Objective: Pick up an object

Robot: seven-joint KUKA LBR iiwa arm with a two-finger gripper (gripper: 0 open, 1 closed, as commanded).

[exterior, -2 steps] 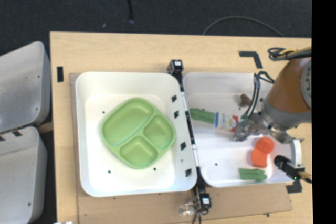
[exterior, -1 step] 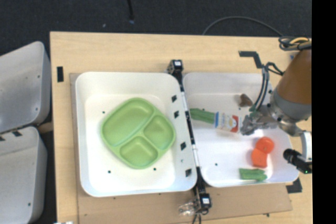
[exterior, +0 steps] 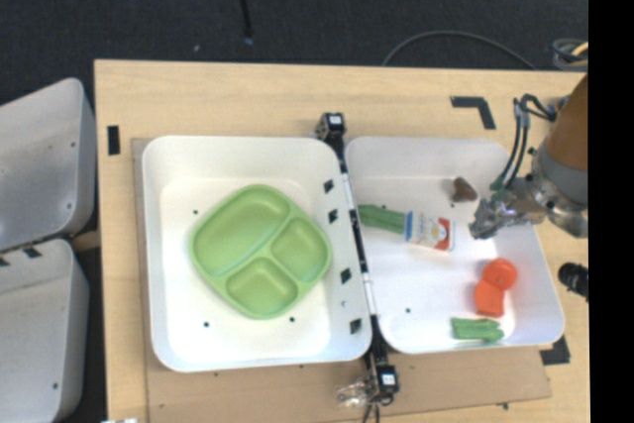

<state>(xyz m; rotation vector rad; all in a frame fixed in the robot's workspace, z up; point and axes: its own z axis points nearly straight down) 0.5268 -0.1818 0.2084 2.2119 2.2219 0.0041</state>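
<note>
The right bin (exterior: 426, 163) holds a green-and-white tube with a red end (exterior: 406, 225), a small brown lump (exterior: 463, 187), an orange cup-like piece (exterior: 494, 286) and a green block (exterior: 476, 329). My gripper (exterior: 492, 217) hangs over the right side of this bin, just right of the tube's red end and above the orange piece. Nothing shows between its fingers. The arm comes in from the right edge.
The left bin (exterior: 168, 173) carries a green divided plate (exterior: 261, 250). A black clip ridge (exterior: 349, 233) runs between the two bins. Cables (exterior: 520, 139) loop beside the arm at the right. Grey panels (exterior: 40, 163) stand left of the bench.
</note>
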